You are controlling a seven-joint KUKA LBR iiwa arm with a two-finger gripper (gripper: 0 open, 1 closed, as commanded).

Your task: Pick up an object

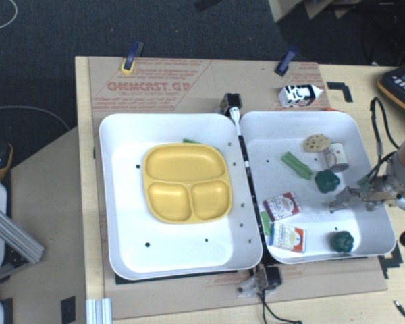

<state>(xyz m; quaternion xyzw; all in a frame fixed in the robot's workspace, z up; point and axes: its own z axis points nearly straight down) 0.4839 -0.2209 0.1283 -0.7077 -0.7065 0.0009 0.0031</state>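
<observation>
Gripper (pixel 354 198) sits low at the right bin's (pixel 283 123) right wall, fingers spread wide, holding nothing; nearest candidate (a teal lump (pixel 327 180)) lies just up-left of it; a dark green lump (pixel 341 241) lies below it.

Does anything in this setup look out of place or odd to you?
One thing does: a small black-and-white patterned carton lies on the brown bench above the right white bin, outside both bins, while the other small items sit inside. A thin green item also pokes out from behind the yellow divided plate in the left white bin.
</observation>
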